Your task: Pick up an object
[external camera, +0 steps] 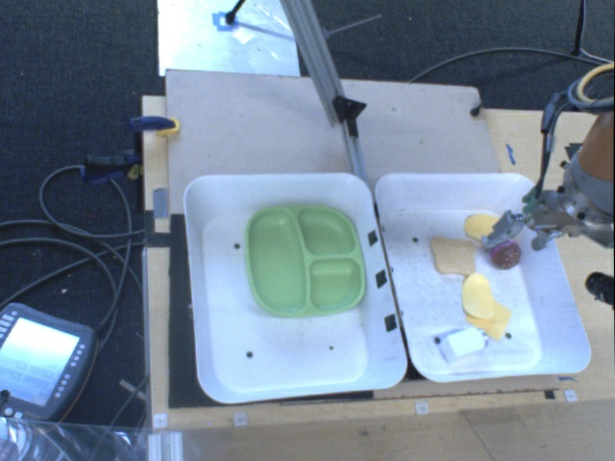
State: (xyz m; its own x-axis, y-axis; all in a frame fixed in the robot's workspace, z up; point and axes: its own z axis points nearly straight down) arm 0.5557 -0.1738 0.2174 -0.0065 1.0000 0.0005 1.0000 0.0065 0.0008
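My gripper (523,232) hangs over the right bin (413,195) near its far right side. Its two fingers stand apart, open, with nothing visibly between them. A small dark red round object (504,254) lies on the bin floor just in front of the left finger. A yellow piece (479,226) sits to the gripper's left. Beside it lies a tan toast-like slice (453,255). Nearer the front are a yellow oval piece (477,296), another yellow bit (497,320) and a small white block (463,343).
The left bin (216,353) holds a green divided plate (306,260). A slanted metal pole (322,60) crosses the board behind the bins. Cables and a handheld pendant (43,353) lie on the floor at the left.
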